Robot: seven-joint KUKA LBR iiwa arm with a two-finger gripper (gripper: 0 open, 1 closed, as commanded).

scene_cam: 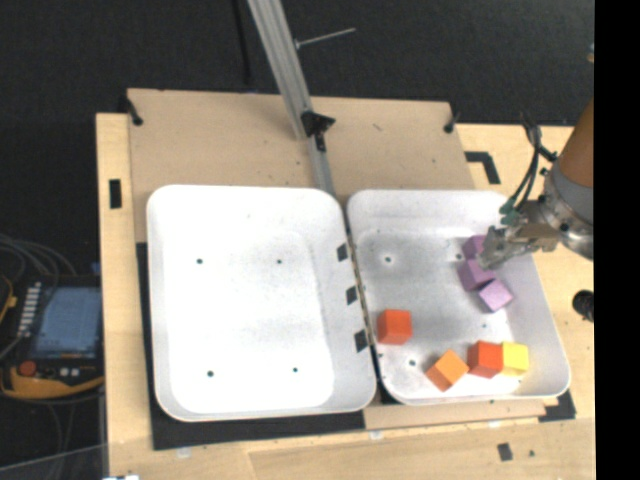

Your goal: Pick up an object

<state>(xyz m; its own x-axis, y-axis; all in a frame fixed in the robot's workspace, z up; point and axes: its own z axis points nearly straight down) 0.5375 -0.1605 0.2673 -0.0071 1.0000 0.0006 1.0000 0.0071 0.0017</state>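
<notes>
The right bin [420,218] holds several small blocks. An orange-red cube [394,326] lies near its left wall. An orange block [449,369], a red block [486,358] and a yellow block [515,357] cluster at the front. Purple blocks [484,283] lie at the right side, one more [473,248] close under the gripper. My gripper [497,252] hangs at the right of this bin, low over the purple blocks, its tip beside the upper one. Whether anything sits between its fingers cannot be made out.
The left bin [245,298] lies beside the right one on the wooden bench. A slanted metal rail [285,68] rises behind the bins. A box with a blue screen [65,323] and cables sit off the bench at the left.
</notes>
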